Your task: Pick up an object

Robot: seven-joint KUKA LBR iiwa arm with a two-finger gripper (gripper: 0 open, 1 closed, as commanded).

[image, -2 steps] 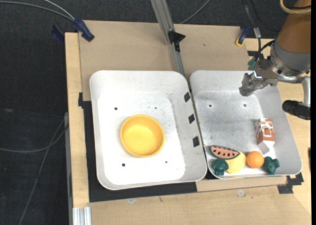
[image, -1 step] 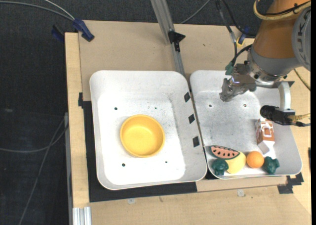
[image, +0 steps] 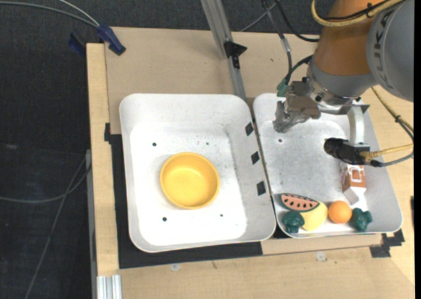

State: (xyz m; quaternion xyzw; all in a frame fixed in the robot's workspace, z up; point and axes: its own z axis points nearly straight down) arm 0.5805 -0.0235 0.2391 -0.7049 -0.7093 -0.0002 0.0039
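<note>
Over the far part of the right bin [image: 299, 166], close to the wall it shares with the left bin [image: 191, 117], the tool [image: 287, 119] hangs from the grey-and-orange arm [image: 355, 35]. Can't tell how wide the tool stands, since the angle is poor and the wrist covers much of it. Nothing seems to be held in it.

The bin floor under the tool is bare, so a descent from this spot would probably close on nothing. All the small pickable things sit bunched along the right bin's wall nearest the tabletop's [image: 164, 61] bottom right corner: watermelon slice [image: 299, 202], yellow fruit [image: 316, 217] touching it, orange [image: 339, 212] just beside that, and a green piece [image: 293, 221] and another green piece [image: 360, 219] at either end. They have likely gathered against the wall there. A small orange-and-white box [image: 354, 177] lies just farther in along the bin's right side.

The yellow bowl [image: 189, 179] sits alone mid-floor in the left bin, upright with its mouth up. It is clear all round but wide for a two-finger tool.

Pick not yet made. The cluster is tight against the wall, so there's a risk of a glancing grip there.
</note>
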